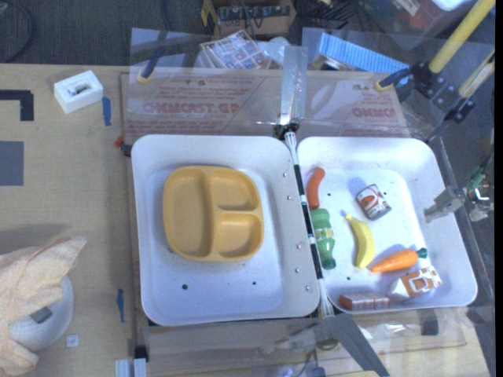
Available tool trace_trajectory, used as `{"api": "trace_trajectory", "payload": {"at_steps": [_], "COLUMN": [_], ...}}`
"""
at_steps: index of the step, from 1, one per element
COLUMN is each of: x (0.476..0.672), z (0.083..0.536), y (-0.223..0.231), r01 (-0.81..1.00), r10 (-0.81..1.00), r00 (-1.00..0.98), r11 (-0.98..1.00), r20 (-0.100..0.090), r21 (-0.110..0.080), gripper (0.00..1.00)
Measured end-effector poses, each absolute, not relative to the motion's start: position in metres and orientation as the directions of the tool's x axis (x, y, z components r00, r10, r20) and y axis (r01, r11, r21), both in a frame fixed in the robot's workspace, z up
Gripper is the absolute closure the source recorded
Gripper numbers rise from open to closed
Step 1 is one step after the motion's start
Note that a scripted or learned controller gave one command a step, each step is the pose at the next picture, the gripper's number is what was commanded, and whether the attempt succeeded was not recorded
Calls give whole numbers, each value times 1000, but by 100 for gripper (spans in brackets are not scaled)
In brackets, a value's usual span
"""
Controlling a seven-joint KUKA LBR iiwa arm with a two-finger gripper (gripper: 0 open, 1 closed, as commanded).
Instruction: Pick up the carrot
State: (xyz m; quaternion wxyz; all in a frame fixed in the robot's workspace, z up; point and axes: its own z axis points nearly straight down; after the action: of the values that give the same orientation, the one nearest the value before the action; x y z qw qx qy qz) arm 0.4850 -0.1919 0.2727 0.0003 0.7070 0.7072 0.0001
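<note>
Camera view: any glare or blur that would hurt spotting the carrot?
Camera view: carrot is sharp and evenly lit against the white right bin; glare streaks sit on the clear sheets behind the bins, off the carrot; the gripper at the right edge looks soft.

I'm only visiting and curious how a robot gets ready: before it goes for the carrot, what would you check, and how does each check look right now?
1. Carrot in plain view in the right bin: ok.
2. Nothing lying on top of the carrot: ok.
3. Room around it: not ok; the banana sits close at its pointed end and the small carton just below it.
4. Tool above the carrot: not ok; it is at the bin's right rim.
5. Tool fingers open: cannot tell.
</note>
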Motion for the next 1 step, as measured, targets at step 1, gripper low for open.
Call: {"api": "trace_trajectory", "payload": {"at_steps": [1], "x": [479], "z": [121], "y": [-222], "r01": [979], "r10": [979], "r00": [-204], "r11": [204], "r20": [-1], "r21": [2], "gripper": [0]}}
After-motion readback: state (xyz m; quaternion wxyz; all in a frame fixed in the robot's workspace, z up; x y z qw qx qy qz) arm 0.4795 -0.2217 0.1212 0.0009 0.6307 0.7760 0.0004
